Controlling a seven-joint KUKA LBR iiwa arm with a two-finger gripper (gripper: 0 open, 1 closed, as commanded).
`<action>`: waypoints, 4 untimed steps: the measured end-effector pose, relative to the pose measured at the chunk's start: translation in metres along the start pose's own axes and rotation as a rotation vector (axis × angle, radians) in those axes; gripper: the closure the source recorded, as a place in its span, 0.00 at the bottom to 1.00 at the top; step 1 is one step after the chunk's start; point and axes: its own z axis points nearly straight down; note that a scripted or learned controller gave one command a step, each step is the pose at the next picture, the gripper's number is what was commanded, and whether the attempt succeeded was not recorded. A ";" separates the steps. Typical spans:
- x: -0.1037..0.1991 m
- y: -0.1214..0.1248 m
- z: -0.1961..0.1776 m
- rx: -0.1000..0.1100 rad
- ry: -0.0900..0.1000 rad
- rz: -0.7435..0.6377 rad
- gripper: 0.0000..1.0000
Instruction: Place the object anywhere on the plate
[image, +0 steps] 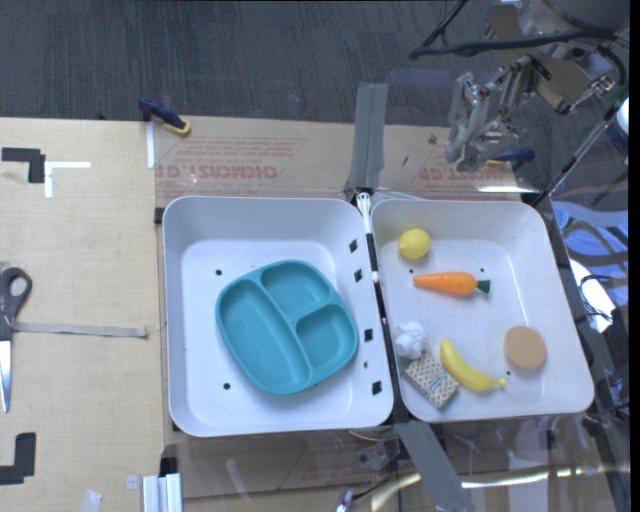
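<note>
1. The teal plate (288, 326), with three compartments, lies flat in the left bin (180, 300). Nothing sits on it.
2. The right bin (545, 300) adjoins the plate's bin and holds all loose items.
3. A yellow lemon (414, 243) lies nearest the far edge, right of the plate.
4. A carrot (447, 284) lies just beyond the lemon, toward the near side.
5. A banana (466, 368), a tan round piece (525, 348), a white crumpled object (409, 341) and a patterned packet (431, 379) lie further toward the near side.
6. The gripper (473, 135) hangs beyond the right bin's far edge, well apart from the plate, holding nothing; whether its fingers are apart or together cannot be told.
</note>
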 end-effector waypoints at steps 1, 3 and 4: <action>-0.025 -0.056 0.000 0.000 -0.001 -0.052 1.00; 0.009 -0.138 0.000 0.002 -0.003 -0.184 1.00; 0.052 -0.207 0.000 0.002 -0.002 -0.365 1.00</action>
